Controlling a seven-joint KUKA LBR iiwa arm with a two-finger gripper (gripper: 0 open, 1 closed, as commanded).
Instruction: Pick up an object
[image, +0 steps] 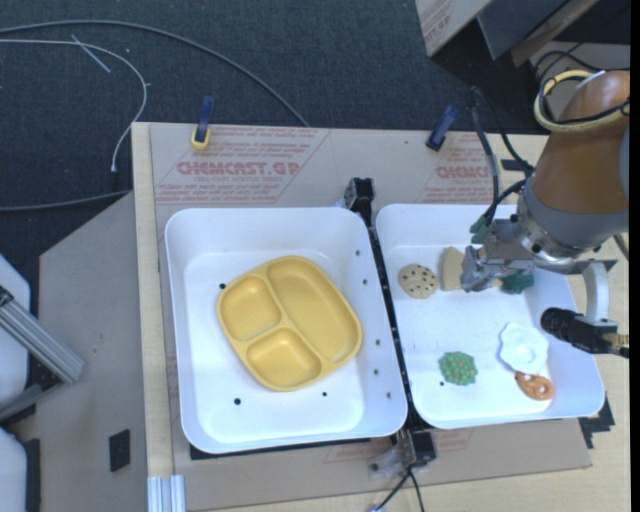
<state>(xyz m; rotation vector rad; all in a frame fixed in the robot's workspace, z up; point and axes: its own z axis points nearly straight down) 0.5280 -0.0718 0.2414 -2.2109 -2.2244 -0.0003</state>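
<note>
gripper (478, 272) low in the right bin (430, 395) beside a cookie (417, 280) — grip state can't be told.

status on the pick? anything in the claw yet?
Done: the arm has reached into the right bin, and the claw sits low near its far side, beside the cookie and over a tan item. In hand: nothing visibly gripped; the view doesn't settle it. Left: grasp and lift. The broccoli, fried egg and pretzel lie untouched, and the yellow tray sits in the left bin.
</note>
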